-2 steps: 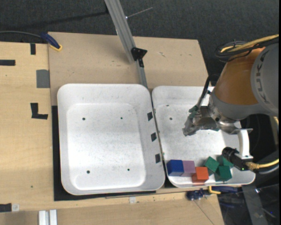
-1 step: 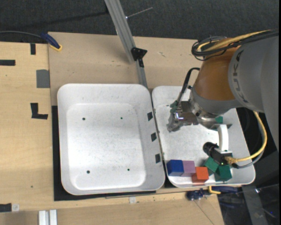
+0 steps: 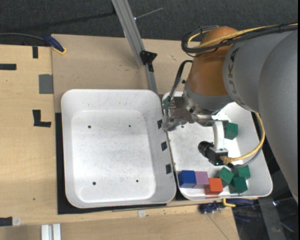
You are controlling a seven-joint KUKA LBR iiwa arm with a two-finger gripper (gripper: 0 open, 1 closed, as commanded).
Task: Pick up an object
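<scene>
In the camera view, the grey arm with its orange band (image 3: pixel 210 59) reaches in from the right and hangs over the right bin (image 3: pixel 262 184). The gripper (image 3: pixel 176 118) sits at the bin's left wall, near the edge shared with the left bin (image 3: pixel 110 146); whether it is open or closed cannot be told, as the wrist hides it.

The objects lie along the right bin's near edge: a blue cube (image 3: pixel 187 178), a lilac block (image 3: pixel 202 178), an orange block (image 3: pixel 215 185) and several green blocks (image 3: pixel 238 184) close together. Another green block (image 3: pixel 231 130) lies apart, farther back beside the arm.
</scene>
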